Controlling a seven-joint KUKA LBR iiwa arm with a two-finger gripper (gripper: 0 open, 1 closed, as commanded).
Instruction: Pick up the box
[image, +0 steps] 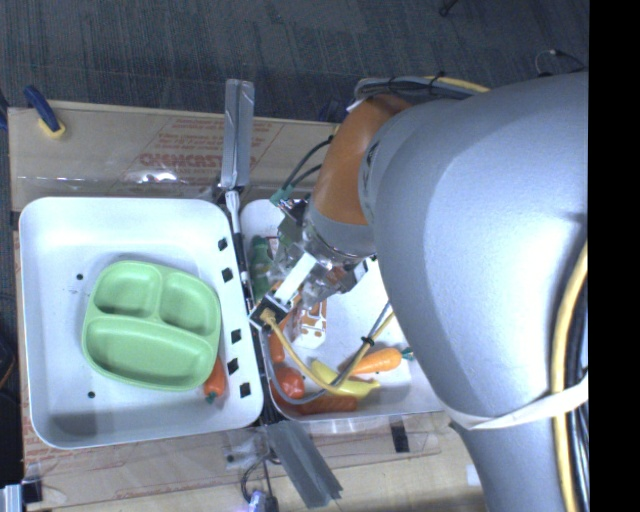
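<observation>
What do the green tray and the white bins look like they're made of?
Green tray: likely molded plastic, matte, with rounded compartments and an even pale color. White bins, left and right: probably plastic too, smooth and slightly glossy, with soft rounded corners. Neither is certain from above.

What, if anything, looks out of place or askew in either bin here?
A carrot lies tucked against the lower right edge of the green divided tray in the left bin, apart from the other toy food piled in the right bin. Nothing looks spilled or damaged.
</observation>
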